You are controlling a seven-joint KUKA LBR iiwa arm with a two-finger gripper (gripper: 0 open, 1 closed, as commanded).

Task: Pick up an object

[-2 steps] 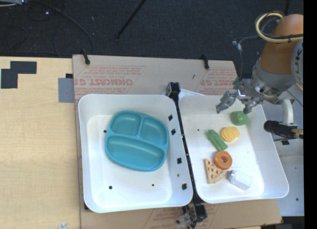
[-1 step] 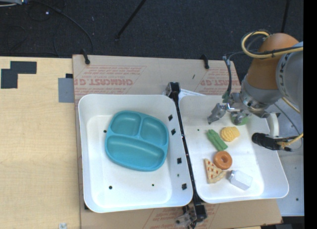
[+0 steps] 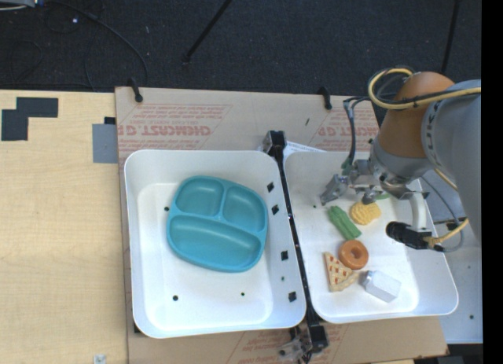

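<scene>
Here, hand (image 3: 350,188) spread open, holding nothing, above green piece (image 3: 344,222), yellow piece (image 3: 365,213) alongside, doughnut (image 3: 354,254) nearby.

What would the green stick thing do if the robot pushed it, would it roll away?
The green stick looks round and long, so it would probably roll sideways if nudged. It lies right beside the yellow toy and close to the donut, which might stop it quickly. It looks like smooth plastic, so it could slip from the gripper.

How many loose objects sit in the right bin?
5: green piece, yellow piece, orange ring, waffle-like wedge, pale block. The gripper may hide more.
</scene>
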